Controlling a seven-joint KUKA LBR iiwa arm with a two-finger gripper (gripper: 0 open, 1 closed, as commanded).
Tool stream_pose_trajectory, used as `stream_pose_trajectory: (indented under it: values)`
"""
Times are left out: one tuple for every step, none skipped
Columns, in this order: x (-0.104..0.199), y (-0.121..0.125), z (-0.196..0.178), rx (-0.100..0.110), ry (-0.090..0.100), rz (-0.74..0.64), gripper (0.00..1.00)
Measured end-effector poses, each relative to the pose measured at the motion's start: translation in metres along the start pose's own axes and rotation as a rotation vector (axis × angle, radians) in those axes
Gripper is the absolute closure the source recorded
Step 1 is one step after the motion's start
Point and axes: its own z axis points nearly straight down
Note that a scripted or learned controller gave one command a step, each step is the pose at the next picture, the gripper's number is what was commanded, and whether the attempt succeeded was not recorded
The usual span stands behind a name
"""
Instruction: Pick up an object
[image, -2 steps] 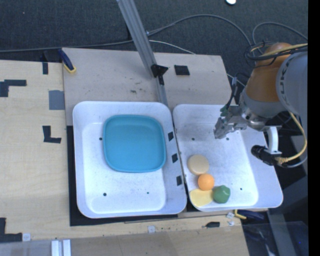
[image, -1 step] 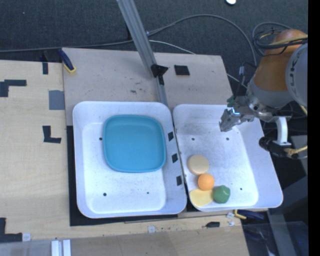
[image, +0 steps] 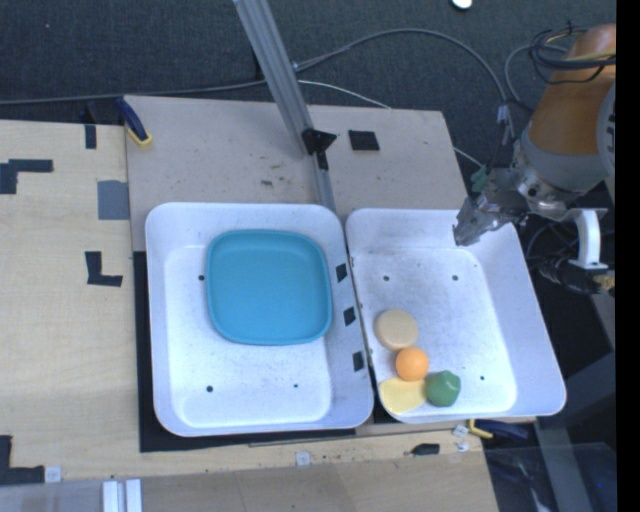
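In the right bin (image: 500, 300) a small cluster lies near the front left corner: a tan round piece (image: 396, 328), an orange ball (image: 411, 363), a green piece (image: 442, 387) and a yellow piece (image: 402, 397). A blue square plate (image: 268, 286) lies flat in the left bin (image: 175, 330). My gripper (image: 468, 232) hangs over the right bin's back right corner, well away from the cluster. Nothing shows between its tips.
A slanted metal post (image: 290, 90) rises behind the bins, its foot near where they meet. Cables (image: 560, 265) hang off the bench on the right. The right bin's middle and back floor is bare white.
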Motion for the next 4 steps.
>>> stream_pose_trajectory:
  values:
    - [0.059, -0.007, -0.001, 0.002, 0.001, -0.004, 1.00]
    - [0.118, -0.015, 0.012, 0.004, 0.001, -0.003, 1.00]
    - [0.169, -0.022, 0.029, 0.004, 0.001, -0.003, 1.00]
    - [0.224, -0.030, 0.041, 0.004, 0.001, -0.002, 1.00]
